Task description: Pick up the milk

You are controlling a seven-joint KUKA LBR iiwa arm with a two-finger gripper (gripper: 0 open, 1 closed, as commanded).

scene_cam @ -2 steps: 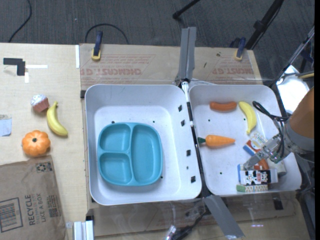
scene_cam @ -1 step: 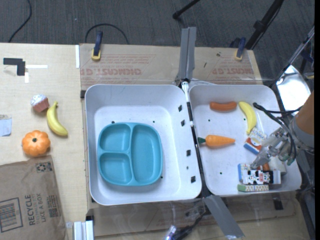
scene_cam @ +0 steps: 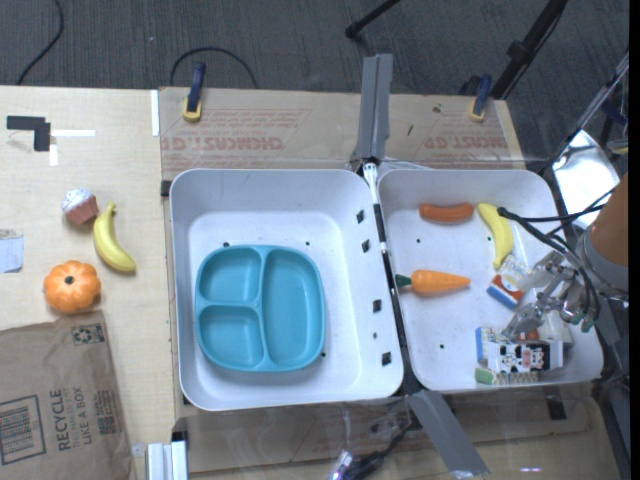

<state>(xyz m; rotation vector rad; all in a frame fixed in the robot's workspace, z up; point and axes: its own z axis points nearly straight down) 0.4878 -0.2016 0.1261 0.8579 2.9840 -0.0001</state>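
Firstly, milk (scene_cam: 505, 284): small white, blue and red carton, lying in the right bin (scene_cam: 440, 363) near its right wall, just under the banana's lower tip.
Gripper (scene_cam: 540, 310): low over the right bin, just right of the milk and just above the box; contact with either is not clear.
Gripper state: cannot tell whether it is released or clenched; nothing is visibly grasped.
Arm (scene_cam: 610, 238): reaches in from the right, with dark cables looping across the bin's right side.
Box (scene_cam: 514, 354): printed, flat on the bin floor at the lower right corner, below the milk.
Banana (scene_cam: 497, 233): yellow, slanted, above the milk.
Carrot (scene_cam: 435, 282): orange, lying left of the milk, green end toward the divider.
Sausage (scene_cam: 445, 212): near the bin's top wall, left of the banana.
Left bin (scene_cam: 195, 368): holds a blue divided plate (scene_cam: 262, 308).
Bench left (scene_cam: 120, 148): second banana (scene_cam: 111, 240), cupcake (scene_cam: 79, 207), small pumpkin (scene_cam: 72, 287), brown paper bag (scene_cam: 60, 398).
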